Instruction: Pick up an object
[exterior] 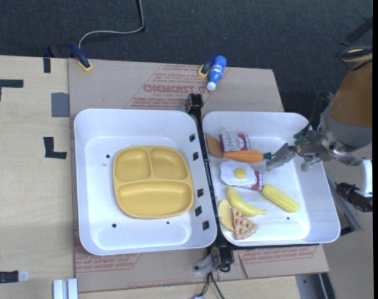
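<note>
The right bin (313, 229) holds several toy foods: an orange carrot (241, 156), a fried egg (237, 174), a red packet (234, 142), a banana (243, 202), a corn cob (279, 198) and a pizza slice (243, 225). My gripper (281, 157) hangs low over the right half of this bin. Its tip is just right of the carrot's end and above the corn cob. I see nothing held in it.
The left bin (89, 167) holds a yellow divided plate (154, 181). A blue and white bottle (215, 72) lies on the cardboard behind the bins, and a blue clamp (81, 56) sits at the back left. The arm's orange band (360, 98) rises at the right.
</note>
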### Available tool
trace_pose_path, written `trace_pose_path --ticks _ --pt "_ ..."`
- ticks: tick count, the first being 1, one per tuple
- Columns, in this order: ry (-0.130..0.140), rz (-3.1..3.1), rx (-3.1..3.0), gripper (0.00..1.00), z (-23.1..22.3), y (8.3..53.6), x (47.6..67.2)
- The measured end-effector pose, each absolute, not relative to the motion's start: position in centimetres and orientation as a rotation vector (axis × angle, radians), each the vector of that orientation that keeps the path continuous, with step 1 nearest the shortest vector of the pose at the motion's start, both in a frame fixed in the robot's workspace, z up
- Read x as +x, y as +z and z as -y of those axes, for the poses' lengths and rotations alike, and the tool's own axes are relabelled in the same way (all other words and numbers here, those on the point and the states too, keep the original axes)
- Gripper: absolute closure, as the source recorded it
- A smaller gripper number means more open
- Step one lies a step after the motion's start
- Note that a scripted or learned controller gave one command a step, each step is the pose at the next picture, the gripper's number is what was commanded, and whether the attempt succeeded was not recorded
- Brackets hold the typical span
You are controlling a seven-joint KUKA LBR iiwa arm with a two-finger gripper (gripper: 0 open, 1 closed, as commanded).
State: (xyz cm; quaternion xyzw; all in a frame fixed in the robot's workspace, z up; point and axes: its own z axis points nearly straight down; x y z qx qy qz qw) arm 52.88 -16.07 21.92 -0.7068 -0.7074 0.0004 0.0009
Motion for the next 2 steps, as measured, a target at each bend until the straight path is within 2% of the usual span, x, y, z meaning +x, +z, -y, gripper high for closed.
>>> trace_pose_path --ticks 1,2 --pt "-0.003 2.223 -2.221 0.0 14.75 8.63 53.07" --pt "-0.002 2.225 -2.226 1.0 14.93 9.61 53.1"
